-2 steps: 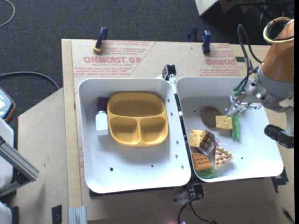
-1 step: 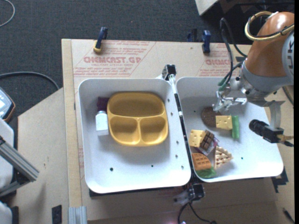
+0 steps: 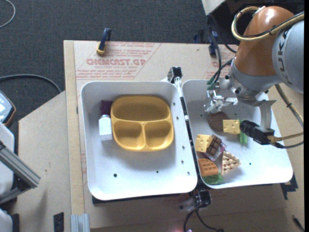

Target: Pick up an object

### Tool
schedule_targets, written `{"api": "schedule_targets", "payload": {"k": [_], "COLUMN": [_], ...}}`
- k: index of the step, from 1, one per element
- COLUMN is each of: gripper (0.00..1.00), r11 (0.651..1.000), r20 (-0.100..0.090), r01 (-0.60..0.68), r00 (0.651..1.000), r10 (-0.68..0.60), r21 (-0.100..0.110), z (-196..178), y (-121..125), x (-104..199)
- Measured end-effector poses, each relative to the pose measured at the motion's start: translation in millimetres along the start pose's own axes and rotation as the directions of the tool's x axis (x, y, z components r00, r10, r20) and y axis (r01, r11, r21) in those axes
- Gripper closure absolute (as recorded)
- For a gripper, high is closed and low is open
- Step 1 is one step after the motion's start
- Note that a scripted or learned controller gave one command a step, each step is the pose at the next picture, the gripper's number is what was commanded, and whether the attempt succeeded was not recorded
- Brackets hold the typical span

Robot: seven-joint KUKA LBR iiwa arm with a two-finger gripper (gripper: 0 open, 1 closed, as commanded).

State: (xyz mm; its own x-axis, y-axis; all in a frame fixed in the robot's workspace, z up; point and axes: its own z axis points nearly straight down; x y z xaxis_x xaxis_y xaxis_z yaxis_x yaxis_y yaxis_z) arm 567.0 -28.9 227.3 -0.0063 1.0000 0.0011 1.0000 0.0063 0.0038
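A grey-and-orange arm point(image 3: 270, 42) reaches from the right over the bench point(image 3: 120, 57) and its two white bins. The left bin point(image 3: 140, 178) holds a yellow divided tray point(image 3: 142, 122). In the right bin point(image 3: 270, 170), the tool point(image 3: 219, 99) hangs over a brown disc point(image 3: 216, 121) beside a cheese slice point(image 3: 231, 126); its state cannot be told. A good grasp means descending squarely, clear of the bin's wall.

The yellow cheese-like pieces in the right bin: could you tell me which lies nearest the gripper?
The upper cheese piece, beside the brown disc, just below the gripper. The other cheese piece lies lower, by the waffle pile.
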Motion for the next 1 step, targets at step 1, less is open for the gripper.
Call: {"api": "schedule_targets", "payload": {"k": [1], "gripper": [1.00], "r11": [1.000], "r20": [0.000], "r01": [0.000], "r00": [1.000], "r10": [0.000], "r21": [-0.001], "z": [-0.6], "y": [26.3], "x": [57.5]}}
